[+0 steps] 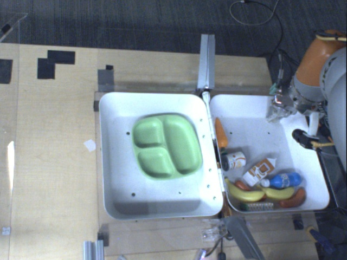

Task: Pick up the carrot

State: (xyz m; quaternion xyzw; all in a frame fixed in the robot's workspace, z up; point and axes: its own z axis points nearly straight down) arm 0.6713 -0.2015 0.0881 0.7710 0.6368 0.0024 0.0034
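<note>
Far to the left of the pincer, the left bin [111,161] holds a green sectioned plate [165,145] at its middle. Nearer, in the right bin [249,104], the carrot [220,132] lies against the left wall, well left of the pincer and slightly nearer the camera. Further toward the camera sit a small can [235,159], a carton [259,170], two bananas [260,193] and a blue bottle [284,180], crowded along the near wall. The pincer [280,111] hangs over the bin's far right corner, nothing between its tips; whether they are apart or together I cannot tell.
</note>
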